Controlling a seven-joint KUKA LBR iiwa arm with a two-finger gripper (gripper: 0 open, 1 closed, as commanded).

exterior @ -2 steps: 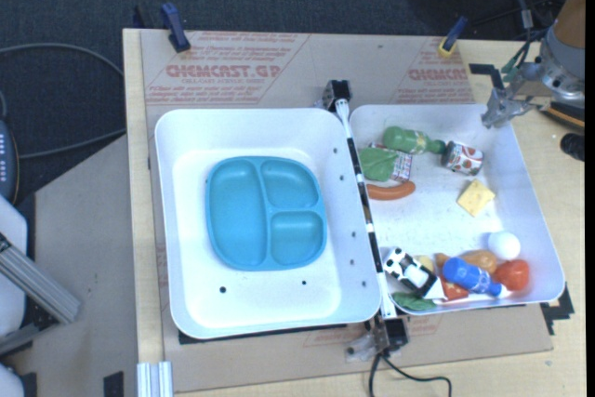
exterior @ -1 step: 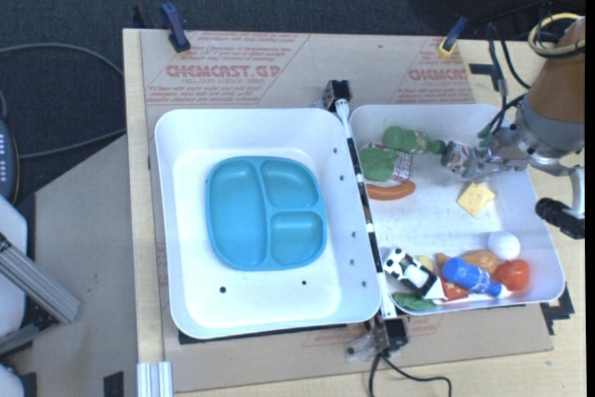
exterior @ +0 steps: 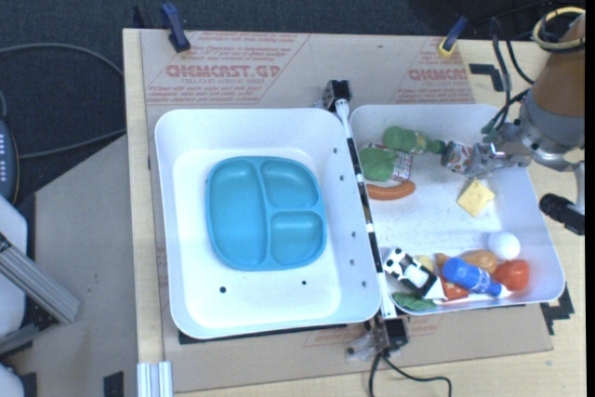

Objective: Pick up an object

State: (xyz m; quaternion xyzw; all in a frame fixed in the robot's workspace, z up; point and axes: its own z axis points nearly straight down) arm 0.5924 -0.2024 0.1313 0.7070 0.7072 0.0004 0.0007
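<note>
Bench point(exterior: 139, 200), claw point(exterior: 483, 158) over right bin point(exterior: 548, 228)

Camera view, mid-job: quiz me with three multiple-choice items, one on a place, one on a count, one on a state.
1. Where does the blue plate lie?
A. in the left bin
B. in the right bin
C. on the floor

2. How many sections does the plate have?
A. two
B. three
C. five

3. How does the sausage lie?
A. under the gripper
B. on the plate
C. flat on the right bin's floor

Key: 1 A, it sits inside the left bin; 2 B, ridges split it into three; 3 C, it rests in the right bin, left of the gripper.
</note>
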